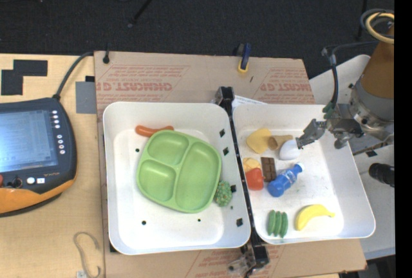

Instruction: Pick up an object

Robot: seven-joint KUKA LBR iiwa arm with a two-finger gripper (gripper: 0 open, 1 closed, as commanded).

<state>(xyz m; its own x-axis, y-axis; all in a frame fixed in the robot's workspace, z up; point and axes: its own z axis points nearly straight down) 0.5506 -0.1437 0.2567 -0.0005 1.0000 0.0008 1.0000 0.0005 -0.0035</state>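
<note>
Banana and green pods lie nearest; gripper, fingers spread, sits beside white egg, which would likely roll away if nudged.

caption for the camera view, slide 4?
Gripper over the right bin, beside a white egg; green tray in the left bin.

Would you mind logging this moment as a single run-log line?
hand: over right bin, beside white egg | nothing seen held | left bin: green plate | pick: not yet done
</note>
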